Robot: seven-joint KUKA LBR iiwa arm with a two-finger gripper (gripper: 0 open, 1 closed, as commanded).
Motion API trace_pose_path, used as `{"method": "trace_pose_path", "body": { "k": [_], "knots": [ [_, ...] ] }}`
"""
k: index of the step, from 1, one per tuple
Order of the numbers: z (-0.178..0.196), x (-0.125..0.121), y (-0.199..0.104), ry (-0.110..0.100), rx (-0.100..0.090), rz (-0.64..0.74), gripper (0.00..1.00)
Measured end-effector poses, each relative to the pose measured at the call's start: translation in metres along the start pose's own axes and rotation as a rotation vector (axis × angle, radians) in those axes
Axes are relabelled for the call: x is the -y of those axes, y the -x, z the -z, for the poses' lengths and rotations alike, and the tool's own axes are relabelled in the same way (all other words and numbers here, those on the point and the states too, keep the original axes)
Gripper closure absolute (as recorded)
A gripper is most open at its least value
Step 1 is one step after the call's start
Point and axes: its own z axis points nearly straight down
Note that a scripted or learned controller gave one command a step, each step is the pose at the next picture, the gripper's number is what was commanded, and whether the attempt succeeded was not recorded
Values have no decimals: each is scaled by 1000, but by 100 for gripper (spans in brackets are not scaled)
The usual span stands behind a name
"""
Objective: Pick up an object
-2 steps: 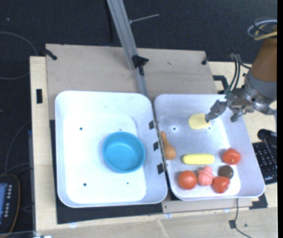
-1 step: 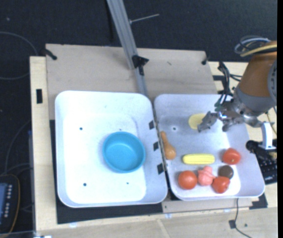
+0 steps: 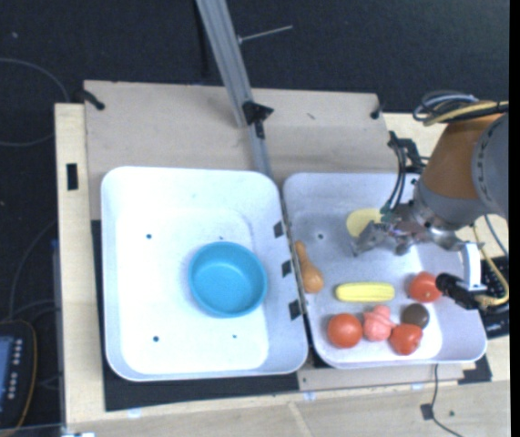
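Note:
My gripper (image 3: 370,239) hangs low over the right bin (image 3: 319,208), reaching in from the right. Its tip sits right beside a pale yellow piece (image 3: 361,220), which lies just up and left of it. Below it in the bin lie a yellow corn-like piece (image 3: 364,291), an orange carrot-like piece (image 3: 308,269) by the left wall, a red tomato (image 3: 344,330), a pink item (image 3: 378,322), a second red item (image 3: 406,337), a brown ball (image 3: 414,315) and a red-orange item (image 3: 423,287).
The left bin (image 3: 150,208) holds a blue bowl (image 3: 228,279). A grey metal pole (image 3: 228,53) slants down from the top to between the bins. Cables and a black-and-white fitting (image 3: 471,280) sit at the right bin's right edge.

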Motion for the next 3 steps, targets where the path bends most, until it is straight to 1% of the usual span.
{"method": "trace_pose_path", "body": {
  "k": [1,2,3],
  "knots": [
    [18,-3,1,13,0,-3,100],
    [86,-7,2,13,-3,7,100],
    [125,-9,3,12,-3,11,100]
  ]
}}
